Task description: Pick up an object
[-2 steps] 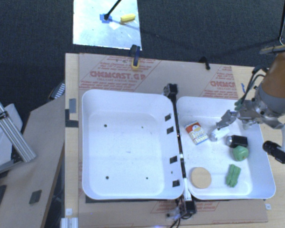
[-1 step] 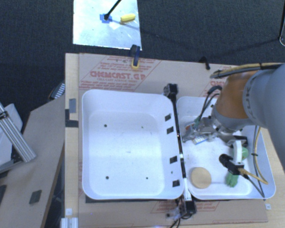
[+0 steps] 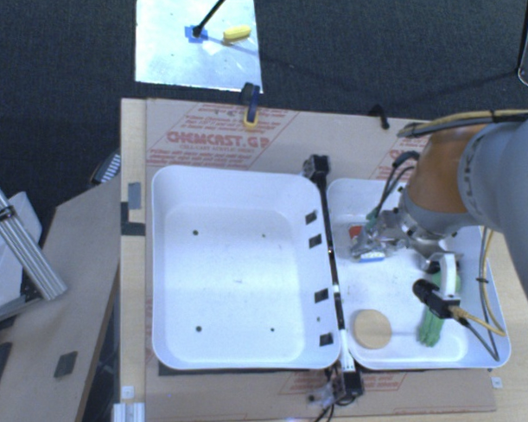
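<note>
lying lengthwise up-down, green object (image 3: pixel 432 322) near tool (image 3: pixel 367 244), whose grip state seems unreadable.

Dark carpet floor (image 3: pixel 61 69), pale bench (image 3: pixel 133 244), shiny metal sheet (image 3: pixel 196 39) beyond, aluminium frame (image 3: pixel 20 249) at left.

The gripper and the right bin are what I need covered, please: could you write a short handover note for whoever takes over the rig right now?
Gripper: low in the right bin, near its upper left part; whether its fingers are open or shut cannot be told, and no object is seen between them.
Objects: a round tan disc lies at the bin's near left; a green object lies to its right, near the arm's cable; a small red piece and a blue piece sit by the gripper.
Done: no pick confirmed.
Left: grasp one object and lift it.
</note>
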Motion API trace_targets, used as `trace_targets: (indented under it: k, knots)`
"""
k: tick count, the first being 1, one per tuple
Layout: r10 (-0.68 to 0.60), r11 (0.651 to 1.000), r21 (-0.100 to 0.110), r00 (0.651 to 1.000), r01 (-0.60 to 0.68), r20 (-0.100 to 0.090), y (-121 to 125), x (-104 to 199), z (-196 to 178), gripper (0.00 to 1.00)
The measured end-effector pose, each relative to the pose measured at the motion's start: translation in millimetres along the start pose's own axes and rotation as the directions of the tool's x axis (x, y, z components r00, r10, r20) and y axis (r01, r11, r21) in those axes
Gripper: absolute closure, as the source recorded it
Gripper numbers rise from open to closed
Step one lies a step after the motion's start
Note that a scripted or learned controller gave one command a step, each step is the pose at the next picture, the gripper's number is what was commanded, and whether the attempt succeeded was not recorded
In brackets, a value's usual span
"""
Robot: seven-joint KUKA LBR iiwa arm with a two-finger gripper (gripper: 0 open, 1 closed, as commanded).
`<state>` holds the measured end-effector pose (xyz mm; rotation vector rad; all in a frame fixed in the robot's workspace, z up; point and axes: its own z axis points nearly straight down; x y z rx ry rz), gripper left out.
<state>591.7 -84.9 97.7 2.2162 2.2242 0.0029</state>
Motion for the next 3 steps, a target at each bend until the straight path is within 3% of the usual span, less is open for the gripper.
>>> trace_targets:
  k: [1, 2, 3]
  knots:
    - [-0.008, 1.000, -0.005, 1.000, 0.008, -0.004, -36, 77, -92, 1.00]
    - [-0.006, 1.000, -0.004, 1.000, 0.006, -0.002, -15, 119, -129, 1.00]
    - [0.005, 1.000, 0.007, 1.000, -0.005, 0.000, -66, 95, -99, 1.00]
